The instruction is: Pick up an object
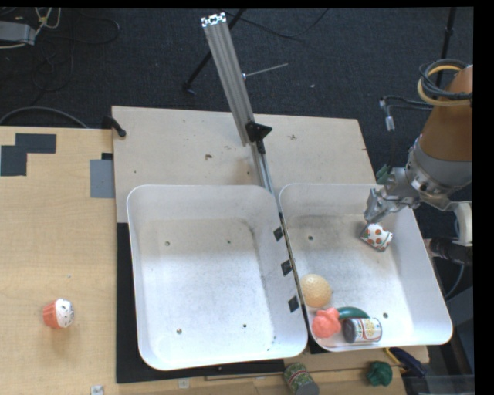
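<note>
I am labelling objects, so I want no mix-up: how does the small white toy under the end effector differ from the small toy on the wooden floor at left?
The white spotted toy lies in the right bin; the orange-and-white toy lies outside both bins. The first is mostly white with red marks; the second mostly orange. The end effector is at the first only. Both are small and rounded.

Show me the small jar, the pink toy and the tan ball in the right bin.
small jar (363, 330), camera view, middle of its label.
pink toy (326, 323), camera view, its centre.
tan ball (316, 290), camera view, its top surface.

A dark carpeted floor (324, 54) is strewn with cables (46, 23). A pale wooden bench (46, 247) is seen at left — 1 metal rail (231, 77) slants above.
</note>
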You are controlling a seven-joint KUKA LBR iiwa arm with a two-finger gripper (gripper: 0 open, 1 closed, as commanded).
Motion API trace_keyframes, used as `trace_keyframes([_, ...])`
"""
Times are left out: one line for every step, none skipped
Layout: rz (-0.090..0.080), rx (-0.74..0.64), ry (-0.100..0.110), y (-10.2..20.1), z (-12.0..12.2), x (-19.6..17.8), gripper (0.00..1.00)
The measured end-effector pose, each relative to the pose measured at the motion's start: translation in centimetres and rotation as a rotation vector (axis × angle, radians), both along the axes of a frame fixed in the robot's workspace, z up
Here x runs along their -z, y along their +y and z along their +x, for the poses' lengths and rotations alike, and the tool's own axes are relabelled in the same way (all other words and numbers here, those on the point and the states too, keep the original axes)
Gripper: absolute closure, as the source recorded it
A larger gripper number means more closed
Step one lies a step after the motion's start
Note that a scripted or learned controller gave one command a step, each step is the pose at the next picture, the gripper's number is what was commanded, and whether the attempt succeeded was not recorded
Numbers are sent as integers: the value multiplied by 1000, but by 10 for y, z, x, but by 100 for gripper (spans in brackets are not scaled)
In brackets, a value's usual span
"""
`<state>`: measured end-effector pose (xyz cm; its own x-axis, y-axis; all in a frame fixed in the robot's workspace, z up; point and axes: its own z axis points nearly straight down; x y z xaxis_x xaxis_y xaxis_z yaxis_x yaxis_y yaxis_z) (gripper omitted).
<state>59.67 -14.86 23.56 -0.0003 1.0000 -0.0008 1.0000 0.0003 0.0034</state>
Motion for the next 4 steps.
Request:
trace_keyframes([4,-5,6,58,-2,-8,100])
trace_keyframes([4,-4,8,112,-10,-14,100])
trace_keyframes([3,-2,9,157,-21,-7,100])
trace_keyframes([2,-4,9,204,-27,6,100])
